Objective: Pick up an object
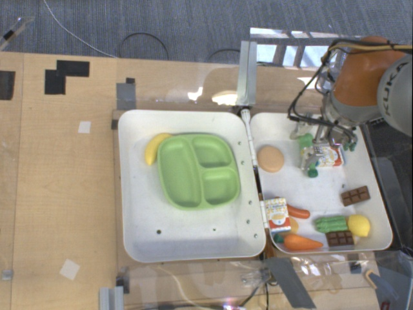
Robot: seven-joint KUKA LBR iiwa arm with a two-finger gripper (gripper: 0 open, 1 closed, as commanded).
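Observation:
My gripper (322, 146) hangs low over the upper part of the right bin (368, 173), below the arm's orange band. Directly beneath it lie a green bottle-shaped toy (308, 155) and a small red-and-white carton (332, 159). The gripper overlaps both of them from above, and I cannot make out whether either is held. A round tan bun (271, 158) lies to the gripper's left, near the bin divider.
Lower in the right bin are a chocolate bar (355, 196), a second chocolate piece (340, 239), a lemon (359, 225), a green pickle (331, 224), a carrot (302, 242) and a small carton (277, 212). The left bin (142, 231) holds a green divided plate (197, 171) and a banana (153, 148).

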